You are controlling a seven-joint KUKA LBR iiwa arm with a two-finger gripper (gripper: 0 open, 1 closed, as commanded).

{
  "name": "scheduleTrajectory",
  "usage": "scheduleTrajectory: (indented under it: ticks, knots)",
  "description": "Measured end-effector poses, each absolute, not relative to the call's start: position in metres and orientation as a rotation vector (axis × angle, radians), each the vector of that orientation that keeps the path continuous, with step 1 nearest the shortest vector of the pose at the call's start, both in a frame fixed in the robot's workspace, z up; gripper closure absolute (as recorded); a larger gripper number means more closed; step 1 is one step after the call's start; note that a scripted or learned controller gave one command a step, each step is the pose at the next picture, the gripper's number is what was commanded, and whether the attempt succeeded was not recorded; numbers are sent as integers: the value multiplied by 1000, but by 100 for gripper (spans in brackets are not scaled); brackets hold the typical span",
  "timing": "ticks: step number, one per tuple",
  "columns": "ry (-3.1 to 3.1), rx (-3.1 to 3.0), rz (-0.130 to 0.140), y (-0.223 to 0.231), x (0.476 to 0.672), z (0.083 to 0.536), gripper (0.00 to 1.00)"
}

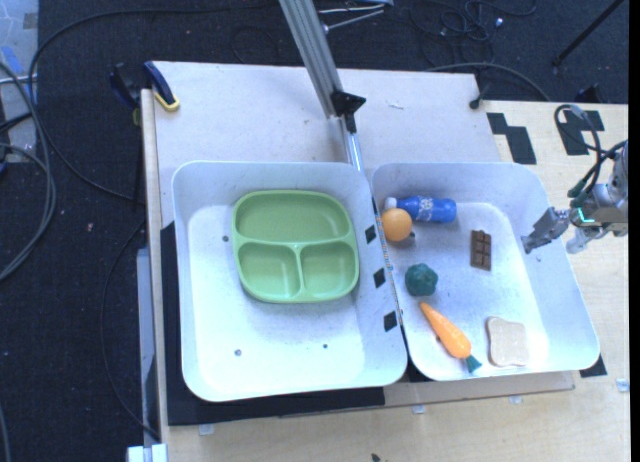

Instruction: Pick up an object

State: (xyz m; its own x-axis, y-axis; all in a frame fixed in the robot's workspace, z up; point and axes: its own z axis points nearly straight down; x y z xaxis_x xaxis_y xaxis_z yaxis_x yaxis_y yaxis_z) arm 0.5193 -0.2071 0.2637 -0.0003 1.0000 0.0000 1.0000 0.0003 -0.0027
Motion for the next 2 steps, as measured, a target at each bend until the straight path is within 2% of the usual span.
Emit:
scheduleTrajectory:
  ticks: [1,2]
  knots:
    - [-2222,-2221,1,-207,520,265,0]
    - [-2219,-2220,3,-210,518,222,0]
